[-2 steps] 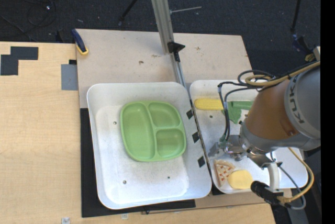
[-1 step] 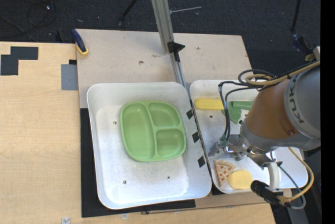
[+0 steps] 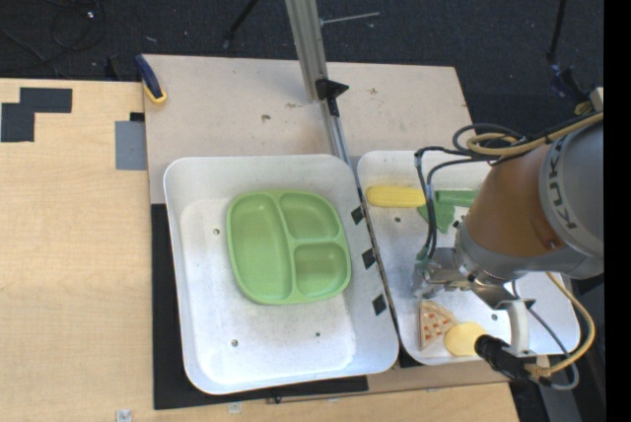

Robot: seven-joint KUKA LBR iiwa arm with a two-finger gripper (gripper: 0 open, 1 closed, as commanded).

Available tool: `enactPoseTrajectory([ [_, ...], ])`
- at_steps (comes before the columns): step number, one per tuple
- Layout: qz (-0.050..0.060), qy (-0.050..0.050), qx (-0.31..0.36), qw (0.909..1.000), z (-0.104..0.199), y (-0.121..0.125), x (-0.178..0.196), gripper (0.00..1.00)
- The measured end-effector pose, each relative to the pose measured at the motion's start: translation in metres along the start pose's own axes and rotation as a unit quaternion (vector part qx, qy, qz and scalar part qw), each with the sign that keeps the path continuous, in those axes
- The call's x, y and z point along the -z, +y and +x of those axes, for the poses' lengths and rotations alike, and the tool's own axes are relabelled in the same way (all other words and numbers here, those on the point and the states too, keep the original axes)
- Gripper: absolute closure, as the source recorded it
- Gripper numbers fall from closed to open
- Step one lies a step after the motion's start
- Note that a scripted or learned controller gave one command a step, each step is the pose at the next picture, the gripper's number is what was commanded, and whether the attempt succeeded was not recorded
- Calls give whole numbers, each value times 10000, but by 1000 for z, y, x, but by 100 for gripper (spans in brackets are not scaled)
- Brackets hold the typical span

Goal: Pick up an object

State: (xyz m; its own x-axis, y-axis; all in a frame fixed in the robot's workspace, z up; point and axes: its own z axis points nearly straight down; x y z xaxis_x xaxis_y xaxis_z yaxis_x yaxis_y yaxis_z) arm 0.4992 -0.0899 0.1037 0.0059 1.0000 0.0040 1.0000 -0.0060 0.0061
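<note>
Green catches the eye first: a divided plate (image 3: 290,246) with three compartments lies flat in the left bin (image 3: 197,203), a little right of that bin's centre, and it is the one thing in there. Over to the right bin (image 3: 389,243), where it's busier. A yellow corn cob (image 3: 394,197) lies near the upper left corner of that bin, pointing left to right. Just beside it, to the right, a green block (image 3: 455,205) pokes out from under the arm. Down at the lower edge a pizza slice (image 3: 433,323) sits with its point up and its crust low, and a yellow lemon-like piece (image 3: 459,339) is touching or almost touching its right side.

The arm (image 3: 532,203) comes in from the right of the frame, its orange band big and bright over the middle of the right bin. The tool (image 3: 434,278) hangs low at centre of that bin, just above the pizza slice and below the corn. Its fingers are lost in shadow and cabling, so I cannot tell how far apart they are, nor see anything between them.

Between the bins runs a row of black clips (image 3: 367,257). Behind them on the table (image 3: 246,105) a metal post (image 3: 304,26) leans up toward the top of the frame, and a blue and yellow tool handle (image 3: 151,80) lies at the board's upper left corner.
</note>
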Motion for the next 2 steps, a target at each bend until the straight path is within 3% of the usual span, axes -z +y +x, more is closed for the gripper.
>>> enactPoseTrajectory([
  [2,21,-21,34,10000,-6,1,102,100],
])
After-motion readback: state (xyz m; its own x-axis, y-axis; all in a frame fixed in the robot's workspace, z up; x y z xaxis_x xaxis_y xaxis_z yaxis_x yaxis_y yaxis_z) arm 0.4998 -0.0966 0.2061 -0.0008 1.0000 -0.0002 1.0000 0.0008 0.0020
